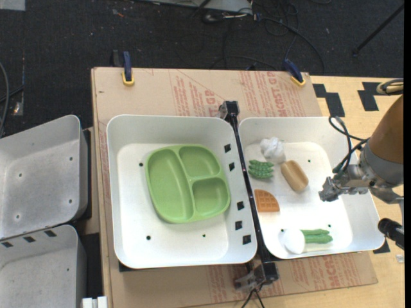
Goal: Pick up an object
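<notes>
Two bins [122,191]; one green plate [188,183]; six food items [294,175]; gripper [329,191] jaws indistinct, cannot tell

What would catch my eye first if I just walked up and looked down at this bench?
Most likely the bright green plastic plate with three compartments, lying alone in the left shallow white bin. Next, the small toy foods scattered in the right shallow white bin: a tan bread roll, a white crumpled lump and green pieces. At the right edge, the grey arm's tool hangs over that bin.

robot lab, clamped bench [192,95], floor cables [270,18]
</notes>
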### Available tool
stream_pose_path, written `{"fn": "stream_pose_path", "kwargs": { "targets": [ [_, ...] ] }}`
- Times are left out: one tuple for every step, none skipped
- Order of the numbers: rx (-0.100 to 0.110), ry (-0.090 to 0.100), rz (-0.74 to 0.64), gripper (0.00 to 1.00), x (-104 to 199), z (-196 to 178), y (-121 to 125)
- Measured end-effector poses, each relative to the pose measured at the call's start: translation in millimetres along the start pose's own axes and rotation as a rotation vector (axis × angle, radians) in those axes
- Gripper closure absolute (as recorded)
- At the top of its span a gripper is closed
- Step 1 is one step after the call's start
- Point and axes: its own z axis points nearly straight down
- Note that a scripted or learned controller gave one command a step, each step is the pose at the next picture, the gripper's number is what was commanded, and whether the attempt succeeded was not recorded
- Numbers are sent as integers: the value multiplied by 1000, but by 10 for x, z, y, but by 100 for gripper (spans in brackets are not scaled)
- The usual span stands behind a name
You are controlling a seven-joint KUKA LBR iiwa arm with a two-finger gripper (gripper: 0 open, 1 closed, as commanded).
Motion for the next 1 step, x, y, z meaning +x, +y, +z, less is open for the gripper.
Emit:
{"fn": "stream_pose_path", "kwargs": {
  "targets": [
    [-1,-1,0,100,-17,-630,-15]
  ]
}}
